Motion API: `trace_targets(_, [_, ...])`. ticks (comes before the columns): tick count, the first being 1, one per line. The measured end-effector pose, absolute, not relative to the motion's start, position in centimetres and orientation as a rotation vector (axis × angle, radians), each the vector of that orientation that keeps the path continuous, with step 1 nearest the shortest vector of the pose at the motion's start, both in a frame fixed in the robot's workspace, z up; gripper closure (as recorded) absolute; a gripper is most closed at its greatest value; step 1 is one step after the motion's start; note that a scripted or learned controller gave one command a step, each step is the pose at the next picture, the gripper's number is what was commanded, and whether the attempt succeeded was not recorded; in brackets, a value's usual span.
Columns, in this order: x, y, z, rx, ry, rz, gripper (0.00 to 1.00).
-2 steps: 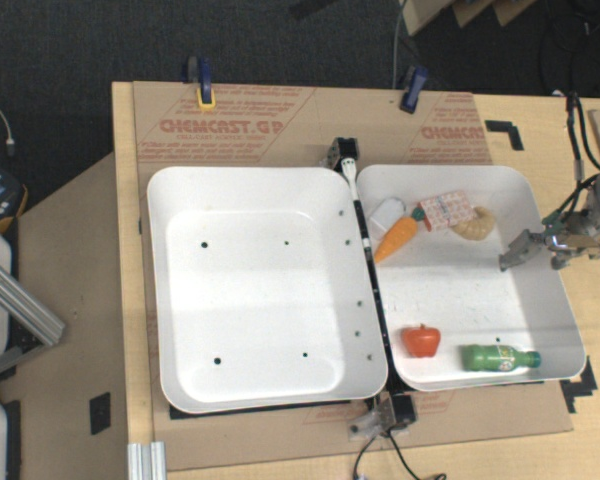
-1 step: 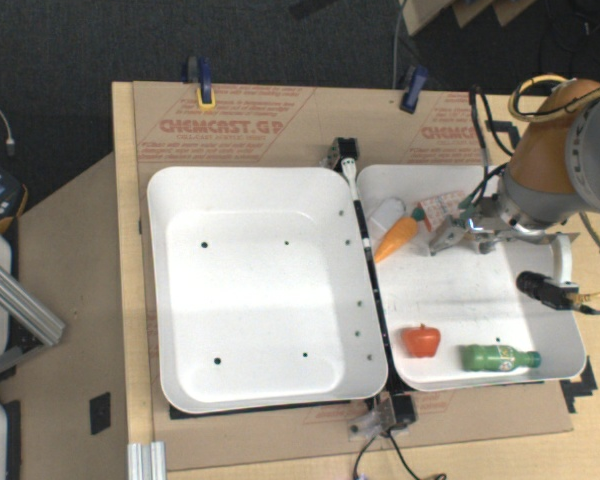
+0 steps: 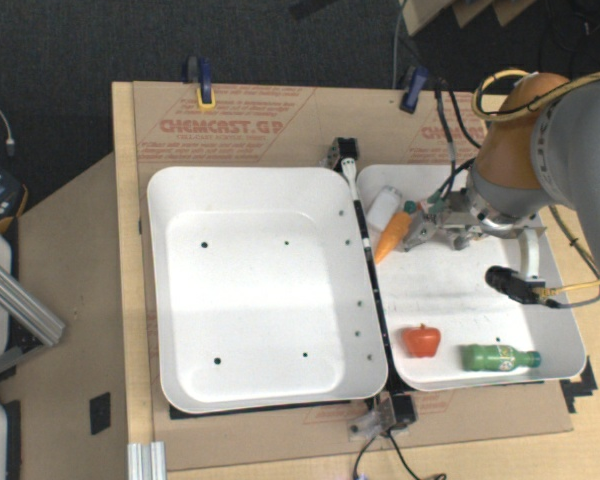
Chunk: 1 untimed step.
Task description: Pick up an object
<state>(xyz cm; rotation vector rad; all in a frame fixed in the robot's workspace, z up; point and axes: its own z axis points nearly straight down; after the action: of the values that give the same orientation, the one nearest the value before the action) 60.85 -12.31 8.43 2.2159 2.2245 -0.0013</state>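
Observation:
The right bin (image 3: 570, 328) holds several objects. An orange carrot-shaped piece (image 3: 391, 236) lies at its left wall, with a white object (image 3: 383, 207) just behind it. A red tomato-like piece (image 3: 421, 341) and a green bottle (image 3: 499, 358) on its side lie near the front edge. My gripper (image 3: 423, 227) is low in the back of this bin, pointing left, with its tip right beside the orange piece. Whether it touches that piece is unclear.
The left bin (image 3: 180, 268) is bare white with a few dark dots. A black piece on a yellow cable (image 3: 515, 286) hangs over the right bin below the wrist. Blue clamps (image 3: 204, 76) hold the cardboard at the back edge.

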Motion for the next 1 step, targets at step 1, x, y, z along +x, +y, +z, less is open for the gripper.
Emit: trace_targets(1, [57.77, -19.01, 13.74, 2.222, 2.209, -0.001, 0.0])
